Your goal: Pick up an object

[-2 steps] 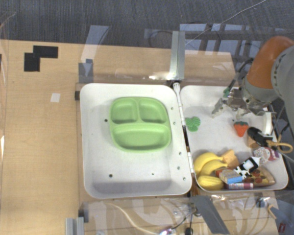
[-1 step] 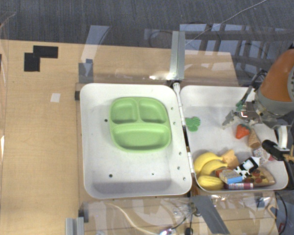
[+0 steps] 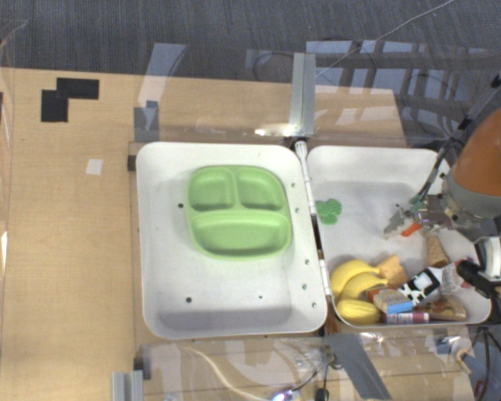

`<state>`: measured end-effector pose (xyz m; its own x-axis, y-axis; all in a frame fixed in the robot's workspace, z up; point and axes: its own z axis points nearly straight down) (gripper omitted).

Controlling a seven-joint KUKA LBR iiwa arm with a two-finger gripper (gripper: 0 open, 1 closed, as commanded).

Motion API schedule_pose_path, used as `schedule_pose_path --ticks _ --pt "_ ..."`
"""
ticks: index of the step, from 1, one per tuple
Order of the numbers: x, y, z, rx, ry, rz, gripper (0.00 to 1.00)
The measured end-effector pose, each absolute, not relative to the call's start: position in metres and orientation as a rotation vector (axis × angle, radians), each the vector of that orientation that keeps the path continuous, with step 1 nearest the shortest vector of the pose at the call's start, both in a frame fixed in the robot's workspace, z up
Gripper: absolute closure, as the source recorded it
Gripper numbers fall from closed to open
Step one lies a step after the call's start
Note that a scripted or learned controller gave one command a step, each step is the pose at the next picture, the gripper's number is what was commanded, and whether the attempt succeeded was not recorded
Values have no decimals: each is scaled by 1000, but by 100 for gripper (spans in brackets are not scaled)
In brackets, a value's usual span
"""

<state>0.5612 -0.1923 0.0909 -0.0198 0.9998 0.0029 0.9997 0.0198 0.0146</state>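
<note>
My gripper hangs low over the right bin, near its middle right, and points left. A small orange piece lies right under its tip; whether it is gripped is unclear. Left of it, a small green object lies near the bin's left wall. Yellow bananas rest in the front left corner. Beside them lie a tan wedge, a black-and-white block, a cone-shaped tan piece and a pile of small items along the front wall.
The left bin holds a green divided plate in its back half. A metal divider separates the two bins. The arm's orange band rises at the right edge. Cables hang beside the right bin.
</note>
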Motion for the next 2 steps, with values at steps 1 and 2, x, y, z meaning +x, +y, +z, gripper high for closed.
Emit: schedule_pose_path --ticks 1,2 --pt "564 -191 103 2189 2234 28 100" --pt "612 -155 227 2354 2071 8 100"
